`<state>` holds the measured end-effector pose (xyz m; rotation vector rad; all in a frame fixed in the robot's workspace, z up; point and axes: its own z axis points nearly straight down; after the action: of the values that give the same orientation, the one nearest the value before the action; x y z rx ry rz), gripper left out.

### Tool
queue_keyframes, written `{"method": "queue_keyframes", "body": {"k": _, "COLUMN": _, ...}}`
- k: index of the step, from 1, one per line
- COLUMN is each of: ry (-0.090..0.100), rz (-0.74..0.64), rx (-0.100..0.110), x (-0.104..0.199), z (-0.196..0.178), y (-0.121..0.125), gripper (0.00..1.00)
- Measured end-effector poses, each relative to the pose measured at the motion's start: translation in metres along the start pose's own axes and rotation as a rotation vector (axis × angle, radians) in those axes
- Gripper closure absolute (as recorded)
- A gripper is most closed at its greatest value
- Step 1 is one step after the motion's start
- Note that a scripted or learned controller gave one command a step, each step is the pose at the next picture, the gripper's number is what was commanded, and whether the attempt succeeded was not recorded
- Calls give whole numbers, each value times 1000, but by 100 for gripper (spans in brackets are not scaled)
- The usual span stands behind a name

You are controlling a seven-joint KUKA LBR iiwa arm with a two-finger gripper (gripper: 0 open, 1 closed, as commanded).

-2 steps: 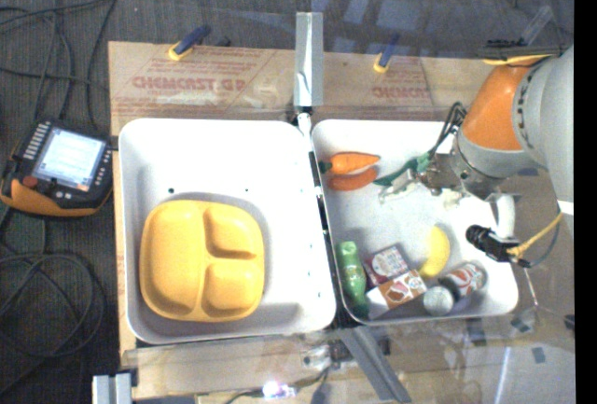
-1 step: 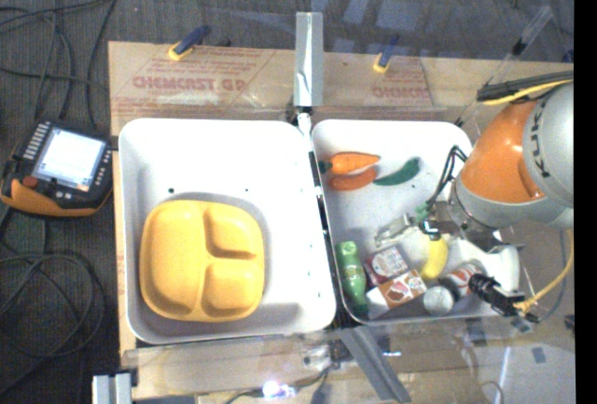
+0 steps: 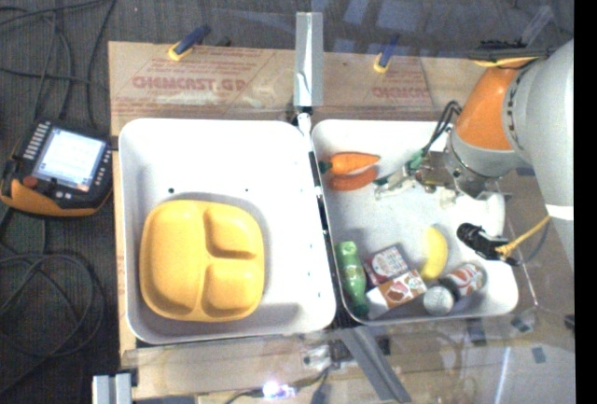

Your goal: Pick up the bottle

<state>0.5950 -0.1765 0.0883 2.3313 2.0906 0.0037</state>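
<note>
The bottle (image 3: 352, 273) is small and green. It lies along the left wall of the right bin (image 3: 410, 133), near the bin's front corner, with its cap end pointing to the back. My gripper (image 3: 395, 184) hangs over the middle of the right bin, reaching left from the orange-banded wrist (image 3: 485, 127). It sits behind and to the right of the bottle, clearly apart from it, and just right of an orange carrot (image 3: 353, 171). Nothing shows in its grasp.
Crowding the right bin's front are a yellow lemon (image 3: 435, 251), two small red packets (image 3: 389, 260) (image 3: 403, 288), a can (image 3: 464, 281) and a grey ball (image 3: 437, 299). A yellow divided plate (image 3: 203, 259) lies in the left bin (image 3: 140, 150). A teach pendant (image 3: 61, 169) rests off the bench.
</note>
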Motion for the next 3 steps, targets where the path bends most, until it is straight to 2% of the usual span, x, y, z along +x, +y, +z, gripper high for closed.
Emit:
{"method": "queue_keyframes", "body": {"k": 1, "ry": 14, "rz": -27, "rx": 4, "x": -12, "z": 0, "y": 64, "gripper": 0}}
{"method": "queue_keyframes", "body": {"k": 2, "ry": 8, "rz": 8, "rx": 11, "x": -8, "z": 0, "y": 67, "gripper": 0}}
{"method": "queue_keyframes", "body": {"k": 3, "ry": 4, "rz": 11, "rx": 2, "x": -11, "z": -1, "y": 37, "gripper": 0}}
